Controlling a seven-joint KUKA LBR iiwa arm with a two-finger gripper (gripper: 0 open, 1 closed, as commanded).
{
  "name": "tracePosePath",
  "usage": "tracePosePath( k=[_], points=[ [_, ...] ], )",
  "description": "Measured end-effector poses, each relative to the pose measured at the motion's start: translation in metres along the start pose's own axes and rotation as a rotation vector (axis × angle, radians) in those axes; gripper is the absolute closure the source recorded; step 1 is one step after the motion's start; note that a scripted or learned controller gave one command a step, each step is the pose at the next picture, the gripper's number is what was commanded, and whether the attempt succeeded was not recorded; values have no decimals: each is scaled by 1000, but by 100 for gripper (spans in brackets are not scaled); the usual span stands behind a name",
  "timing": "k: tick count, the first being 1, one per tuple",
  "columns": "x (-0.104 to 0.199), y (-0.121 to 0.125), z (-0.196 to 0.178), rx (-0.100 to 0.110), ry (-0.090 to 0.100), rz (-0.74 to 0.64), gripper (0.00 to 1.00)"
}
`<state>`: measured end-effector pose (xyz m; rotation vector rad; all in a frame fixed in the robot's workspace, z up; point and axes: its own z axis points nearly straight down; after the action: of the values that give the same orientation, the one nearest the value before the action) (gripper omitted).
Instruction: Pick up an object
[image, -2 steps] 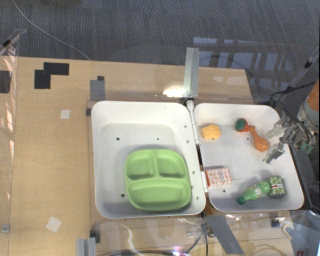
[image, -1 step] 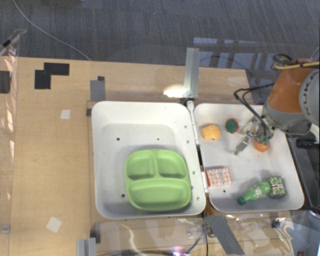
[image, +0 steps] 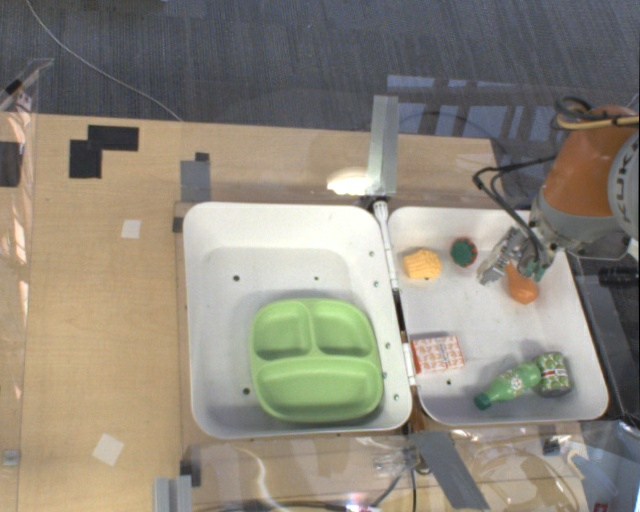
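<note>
Arm (image: 590, 185) comes in from the right edge, orange band visible at upper right of frame. Gripper (image: 512, 258) sits low over the upper right part of the right bin (image: 590, 375), fingers spread apart, nothing between them. An orange object (image: 523, 285) lies in the bin right at the fingertips, just below and right of them; can't tell whether a finger touches it.

Other contents of the right bin:
- green ball (image: 463, 251), just left of the gripper, upper middle of the bin
- yellow corn-like piece (image: 422, 264), left of the ball, near the bin's left wall
- small red-and-white patterned box (image: 437, 353), lower left of the bin, lying flat
- green bottle (image: 523, 380), lower right of the bin, on its side, neck pointing left

Left bin (image: 215, 300) holds a green divided plate (image: 316, 359), three compartments, in its lower right half.

Both bins sit side by side on the wooden bench (image: 90, 330), inner walls touching at frame centre.
</note>
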<state>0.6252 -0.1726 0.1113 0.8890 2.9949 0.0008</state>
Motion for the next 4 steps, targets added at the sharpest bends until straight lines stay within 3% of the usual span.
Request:
tracePosePath(
  k=[1,2,3,4],
  points=[
    [46,62,-87,-6,1,70,100],
    [125,26,-172,-2,4,-228,100],
    [113,-51,-125,1,11,-594,100],
    [123,-46,-92,-5,10,-1156,100]
  ],
)
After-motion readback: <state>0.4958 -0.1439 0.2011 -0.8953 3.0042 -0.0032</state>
